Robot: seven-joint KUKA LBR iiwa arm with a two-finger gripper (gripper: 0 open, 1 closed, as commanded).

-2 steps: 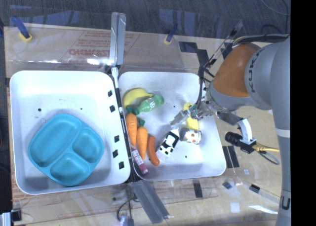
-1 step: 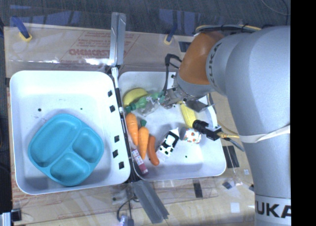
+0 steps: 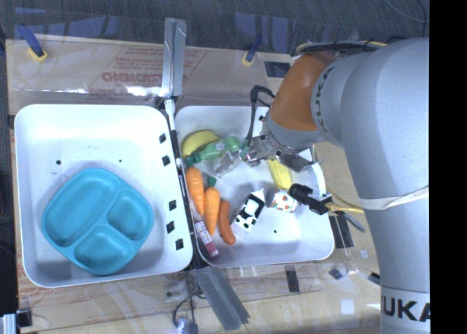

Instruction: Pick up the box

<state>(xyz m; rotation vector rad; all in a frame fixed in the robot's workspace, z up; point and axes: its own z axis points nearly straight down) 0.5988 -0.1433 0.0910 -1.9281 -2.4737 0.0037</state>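
Observation:
The box (image 3: 249, 212) is a small black-and-white patterned carton. It lies tilted near the middle of the right bin (image 3: 306, 249), beside the carrots. My gripper (image 3: 246, 154) is low in the back part of that bin, above and behind the box and apart from it. It hangs close to a green bottle (image 3: 217, 150). The grey arm with its orange band (image 3: 299, 99) covers the bin's back right corner.
Two orange carrots (image 3: 208, 205) lie left of the box, with a dark red marker (image 3: 205, 238) along the bin's left wall. A yellow fruit (image 3: 198, 140), a corn cob (image 3: 279, 173) and a white-and-red ball (image 3: 285, 203) are nearby. The left bin (image 3: 44, 128) holds a blue divided plate (image 3: 97, 221).

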